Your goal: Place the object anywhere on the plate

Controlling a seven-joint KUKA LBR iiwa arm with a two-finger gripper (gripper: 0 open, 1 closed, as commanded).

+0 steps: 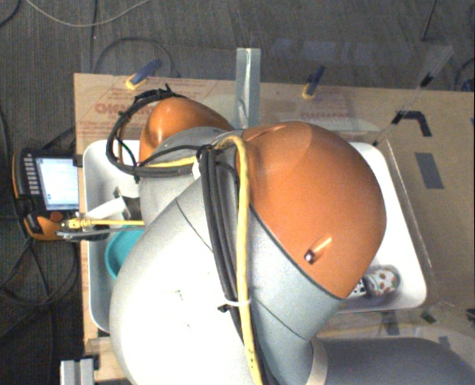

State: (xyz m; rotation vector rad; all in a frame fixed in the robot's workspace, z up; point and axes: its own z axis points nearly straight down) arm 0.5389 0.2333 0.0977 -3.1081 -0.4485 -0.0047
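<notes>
Camera view: one grey and orange arm [253,247] covers most of the bench and both white bins.

Count from where I stand: two bins, the left bin [97,163] seen at its rim and wall, the right bin [402,239] at its far corner. One teal plate [119,251] edge shows in the left bin, under the arm. One small patterned object [379,281] lies in the right bin near its lower corner, well apart from the plate. One handheld pendant [49,191] sits left of the bench. Arm is folded over the bins, wrist toward the left bin; gripper state cannot be told from here.
</notes>
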